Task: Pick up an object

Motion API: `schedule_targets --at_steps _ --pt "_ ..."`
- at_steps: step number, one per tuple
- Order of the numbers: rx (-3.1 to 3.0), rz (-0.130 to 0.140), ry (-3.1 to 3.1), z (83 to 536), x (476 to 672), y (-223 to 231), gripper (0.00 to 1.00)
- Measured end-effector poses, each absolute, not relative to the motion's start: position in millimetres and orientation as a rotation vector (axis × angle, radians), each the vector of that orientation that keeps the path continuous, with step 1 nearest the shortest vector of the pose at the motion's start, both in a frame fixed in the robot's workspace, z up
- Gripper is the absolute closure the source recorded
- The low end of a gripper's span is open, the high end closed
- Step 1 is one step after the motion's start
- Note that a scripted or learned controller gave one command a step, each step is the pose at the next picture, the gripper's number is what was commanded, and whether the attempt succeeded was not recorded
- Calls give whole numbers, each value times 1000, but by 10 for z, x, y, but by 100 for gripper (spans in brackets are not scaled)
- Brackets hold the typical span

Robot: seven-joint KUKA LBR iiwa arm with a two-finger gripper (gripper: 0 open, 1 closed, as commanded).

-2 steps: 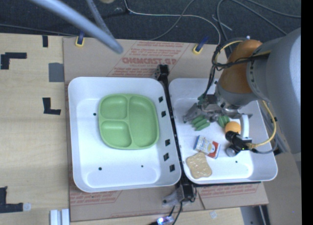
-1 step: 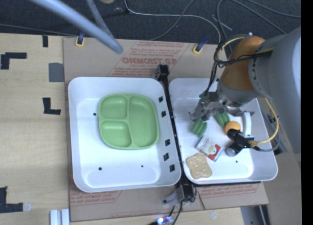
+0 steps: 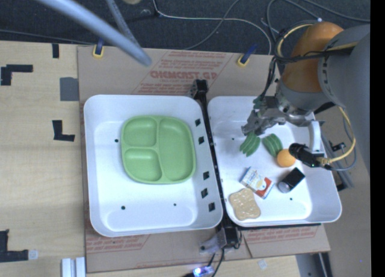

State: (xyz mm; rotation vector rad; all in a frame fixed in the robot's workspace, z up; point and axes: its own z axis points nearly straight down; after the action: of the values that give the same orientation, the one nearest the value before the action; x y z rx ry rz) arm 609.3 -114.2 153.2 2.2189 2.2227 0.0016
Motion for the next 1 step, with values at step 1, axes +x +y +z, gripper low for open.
schedule_targets --at_steps 1 --pt "2219 2 2222 2155 6081 -1130 100"
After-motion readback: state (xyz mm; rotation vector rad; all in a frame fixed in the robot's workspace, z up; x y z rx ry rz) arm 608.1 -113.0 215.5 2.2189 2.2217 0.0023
